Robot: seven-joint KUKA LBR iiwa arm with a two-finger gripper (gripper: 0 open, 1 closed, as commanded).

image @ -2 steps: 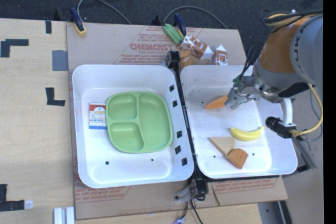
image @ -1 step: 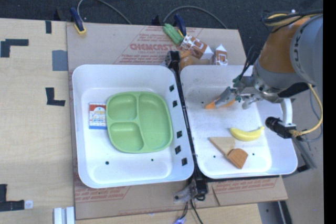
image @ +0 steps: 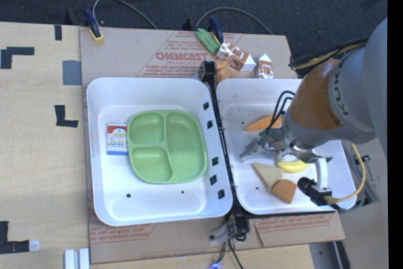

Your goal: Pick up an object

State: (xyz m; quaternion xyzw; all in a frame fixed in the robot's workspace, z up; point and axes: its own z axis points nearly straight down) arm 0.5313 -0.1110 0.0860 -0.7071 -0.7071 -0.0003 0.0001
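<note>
The arm's metal pincer (image: 250,149) sits low in the right-hand white bin (image: 252,198), fingers apparently spread and gripping nothing, just left of the yellow banana-like piece (image: 291,165) and above the tan wedge (image: 267,174), presumably lining up a grab.

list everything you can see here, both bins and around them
bins: 2, white, side by side on the bench; left bin, right bin
plate: 1, green, divided into sections, in the left bin
small card or packet: 1, white with red and blue print, left bin, beside the plate's left edge
carrot-like piece: 1, orange, right bin, upper middle
banana-like piece: 1, yellow, right bin, under the arm
cone: 1, tan and cream, right bin, near the front
cardboard sheet: 1, brown with red print, under the bins
clamps: 2, on the cardboard's far edge; one blue and yellow, one green
arm: 1, grey with orange band
claw: 1, dark, low in the right bin
</note>
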